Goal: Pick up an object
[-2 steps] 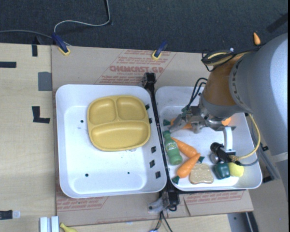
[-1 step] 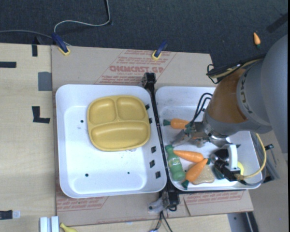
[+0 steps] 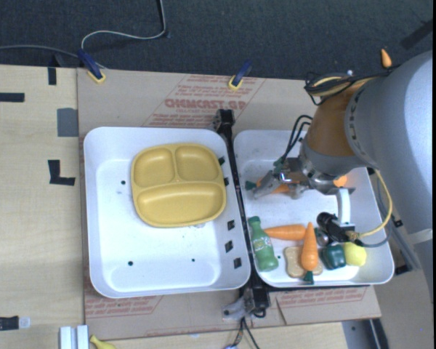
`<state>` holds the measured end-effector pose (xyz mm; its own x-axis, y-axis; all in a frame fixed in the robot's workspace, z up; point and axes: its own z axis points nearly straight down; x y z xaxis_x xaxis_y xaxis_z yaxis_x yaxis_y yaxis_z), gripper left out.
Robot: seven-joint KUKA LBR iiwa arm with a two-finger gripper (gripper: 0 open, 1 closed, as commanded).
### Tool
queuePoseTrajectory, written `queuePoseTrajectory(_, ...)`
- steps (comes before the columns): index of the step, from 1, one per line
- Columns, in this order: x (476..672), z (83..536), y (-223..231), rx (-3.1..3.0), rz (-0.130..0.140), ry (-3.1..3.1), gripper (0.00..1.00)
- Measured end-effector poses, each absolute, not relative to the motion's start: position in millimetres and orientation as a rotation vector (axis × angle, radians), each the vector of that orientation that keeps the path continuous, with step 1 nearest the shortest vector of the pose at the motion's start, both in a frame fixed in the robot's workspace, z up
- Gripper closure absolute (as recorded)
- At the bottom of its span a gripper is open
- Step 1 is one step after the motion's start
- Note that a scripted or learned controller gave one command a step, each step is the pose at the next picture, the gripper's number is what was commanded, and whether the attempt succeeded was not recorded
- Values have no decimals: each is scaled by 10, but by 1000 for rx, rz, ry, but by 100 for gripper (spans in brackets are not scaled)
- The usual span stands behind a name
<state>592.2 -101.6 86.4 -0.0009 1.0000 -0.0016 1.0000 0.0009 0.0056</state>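
Observation:
My gripper [image 3: 261,186] is low over the upper left part of the right bin [image 3: 261,145], pointing towards the divider between the bins. A small orange thing [image 3: 283,190] lies right under it, mostly hidden, and I cannot tell whether it is held. Along the bin's near side lie a green bottle [image 3: 261,243], a carrot on its side [image 3: 285,232], a second carrot [image 3: 309,250] across a tan bread slice [image 3: 294,262], a dark green piece [image 3: 333,257] and a yellow lemon [image 3: 356,254].
The left bin [image 3: 109,217] holds a yellow divided plate [image 3: 179,183] in its far half. The arm's grey body and orange band cover the right bin's far right corner. Cardboard lies under both bins.

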Motion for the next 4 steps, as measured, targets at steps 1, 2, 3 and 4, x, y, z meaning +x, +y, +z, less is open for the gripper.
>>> queuePoseTrajectory(1, 5772, 865, -963, 2217, 3, 2217, 0)
queuePoseTrajectory(2, 5959, 860, -953, 2220, 1, 2220, 0)
queuePoseTrajectory(3, 5504, 864, -957, 2217, 3, 2219, 0)
queuePoseTrajectory(4, 5773, 860, -1006, 2220, 2, 2221, 0)
